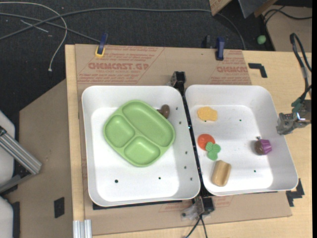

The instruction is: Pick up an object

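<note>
Five small objects are seen lying loose: a yellow piece (pixel 207 114), a tomato (pixel 205 141) touching a green sprig (pixel 213 150), a tan roll (pixel 221 173) and a purple piece (pixel 263 146) in the right bin (pixel 277 180); a brown piece (pixel 164 111) beside the green tray (pixel 139 132), left bin (pixel 96 185).

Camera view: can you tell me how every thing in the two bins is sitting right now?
Green divided plate: flat, nothing in its compartments, left bin.
Brown thing: beside the plate's rim, left bin.
Yellow piece: lying flat, right bin.
Tomato: lying with green leaves beside it.
Tan cylinder: on its side.
Purple piece: lying near the right wall.
</note>
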Action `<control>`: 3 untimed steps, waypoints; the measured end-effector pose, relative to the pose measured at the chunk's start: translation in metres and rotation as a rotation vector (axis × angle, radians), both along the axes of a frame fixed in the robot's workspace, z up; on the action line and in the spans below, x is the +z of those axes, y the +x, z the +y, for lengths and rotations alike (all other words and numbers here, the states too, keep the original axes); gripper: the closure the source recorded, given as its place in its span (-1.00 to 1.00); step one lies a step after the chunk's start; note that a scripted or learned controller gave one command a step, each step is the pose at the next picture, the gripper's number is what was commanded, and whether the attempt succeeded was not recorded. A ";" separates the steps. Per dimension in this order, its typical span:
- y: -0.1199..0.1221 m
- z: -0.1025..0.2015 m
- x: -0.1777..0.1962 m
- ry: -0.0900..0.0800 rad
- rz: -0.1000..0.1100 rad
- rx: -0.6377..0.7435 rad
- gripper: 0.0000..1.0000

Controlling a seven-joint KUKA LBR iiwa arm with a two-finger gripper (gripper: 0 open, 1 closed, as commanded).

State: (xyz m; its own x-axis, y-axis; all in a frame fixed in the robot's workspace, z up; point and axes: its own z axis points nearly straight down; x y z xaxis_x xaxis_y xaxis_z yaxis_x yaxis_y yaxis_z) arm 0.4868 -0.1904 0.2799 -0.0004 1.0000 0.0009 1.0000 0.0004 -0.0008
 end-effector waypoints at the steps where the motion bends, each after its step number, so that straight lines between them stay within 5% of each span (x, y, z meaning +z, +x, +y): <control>1: 0.000 0.000 0.000 0.000 0.000 0.000 -1.00; 3: 0.000 0.001 -0.082 0.002 0.005 -0.001 -1.00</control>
